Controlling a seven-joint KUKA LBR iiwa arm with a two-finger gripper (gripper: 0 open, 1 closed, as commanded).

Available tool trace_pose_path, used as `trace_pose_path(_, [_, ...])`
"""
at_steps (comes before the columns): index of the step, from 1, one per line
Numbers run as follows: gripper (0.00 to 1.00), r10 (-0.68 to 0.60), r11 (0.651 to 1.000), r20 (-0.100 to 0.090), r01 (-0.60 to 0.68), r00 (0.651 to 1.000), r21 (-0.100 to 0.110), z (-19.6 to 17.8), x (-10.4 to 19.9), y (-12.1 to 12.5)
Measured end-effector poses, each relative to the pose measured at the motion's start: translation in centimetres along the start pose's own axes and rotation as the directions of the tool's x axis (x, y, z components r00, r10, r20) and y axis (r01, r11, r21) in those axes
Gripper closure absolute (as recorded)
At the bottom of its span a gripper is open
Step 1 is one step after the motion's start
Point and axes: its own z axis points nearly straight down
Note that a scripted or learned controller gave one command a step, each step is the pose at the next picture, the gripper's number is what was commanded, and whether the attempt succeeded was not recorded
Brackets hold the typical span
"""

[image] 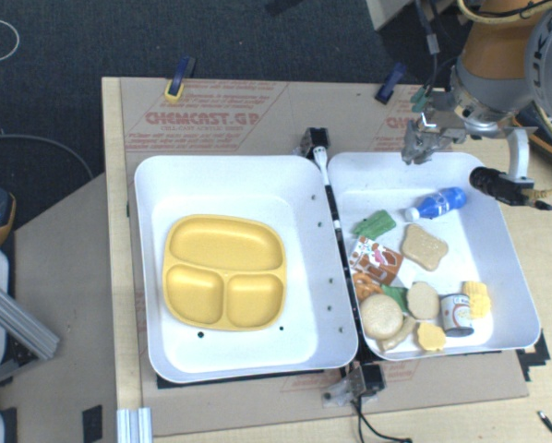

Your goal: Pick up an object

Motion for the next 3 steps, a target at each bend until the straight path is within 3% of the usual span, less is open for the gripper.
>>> trace_pose_path(2, [1.00, -0.003, 1.000, -0.004, 0.003, 1.000, 0.012, 0.8, 9.2, -6.6])
trace_pose_path(3, [1.00, -0.003, 1.000, -0.004, 0.003, 1.000, 0.013, 1.0, 13.2, -11.2])
